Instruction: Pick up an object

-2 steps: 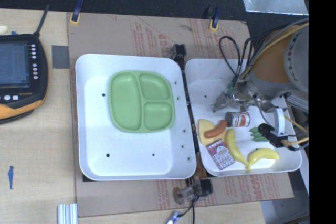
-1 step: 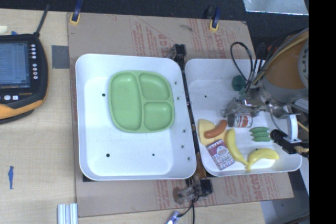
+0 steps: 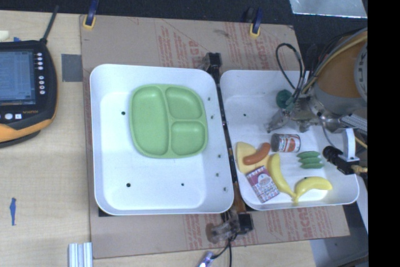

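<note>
Your likely target, a small red-and-white labelled can (image 3: 286, 144), lies on its side mid right white bin (image 3: 250, 87), just below the two-finger gripper (image 3: 284, 120), whose fingers are spread and hold nothing. Yellow plastic banana (image 3: 279, 175) lies near. Green divided plate (image 3: 167, 120) sits in left white bin (image 3: 106, 184).

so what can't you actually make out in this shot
- Pincer: too small and dark in the camera view to tell open from shut, or whether it touches the can.
- Teal object: partly behind cables and the pincer, identity unclear.
- Arm: cut off by the right edge.
- Red packet: print too small to read.
- Pendant: cut by the left edge, screen unreadable.
</note>
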